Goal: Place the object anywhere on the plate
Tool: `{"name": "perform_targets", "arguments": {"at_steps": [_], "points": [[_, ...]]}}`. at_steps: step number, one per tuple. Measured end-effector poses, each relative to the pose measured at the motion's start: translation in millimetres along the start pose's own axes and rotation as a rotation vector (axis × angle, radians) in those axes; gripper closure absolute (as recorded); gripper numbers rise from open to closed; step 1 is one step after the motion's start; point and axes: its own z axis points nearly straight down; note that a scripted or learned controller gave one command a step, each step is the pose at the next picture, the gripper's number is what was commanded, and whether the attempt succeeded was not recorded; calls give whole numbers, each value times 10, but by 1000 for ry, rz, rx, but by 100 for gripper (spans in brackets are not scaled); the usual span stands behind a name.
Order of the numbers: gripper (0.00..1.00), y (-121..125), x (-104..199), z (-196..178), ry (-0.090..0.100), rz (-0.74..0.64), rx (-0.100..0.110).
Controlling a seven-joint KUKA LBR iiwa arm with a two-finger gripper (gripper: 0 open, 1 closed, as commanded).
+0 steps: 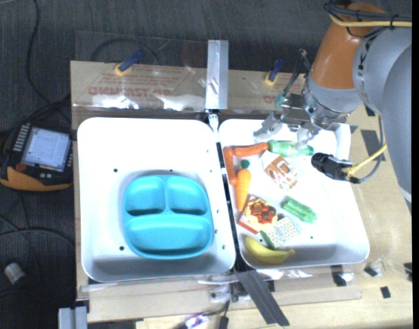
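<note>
Gripper (286, 130) over back of right bin (346, 204), fingers spread wide, nothing between them. Light green piece (289, 147) just below fingertips. Blue plate (168, 214) in left bin (100, 156), three compartments, white floor open on all sides. Toy food crowds right bin's left half — carrot (242, 187), banana (268, 250), green pickle (299, 209); right edge strip open.

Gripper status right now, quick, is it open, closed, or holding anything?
Gripper: open, fingers spread, holding nothing; it hovers over the right bin just above the pale green item. The blue plate sits in the left bin.
</note>
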Motion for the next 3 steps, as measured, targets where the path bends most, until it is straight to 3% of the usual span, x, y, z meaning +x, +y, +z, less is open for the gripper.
{"name": "perform_targets", "arguments": {"at_steps": [1, 2, 3], "points": [[0, 112, 28, 16, 2, 38, 0], [0, -247, 927, 407, 4, -307, 0], [0, -349, 642, 405, 5, -296, -1]]}}
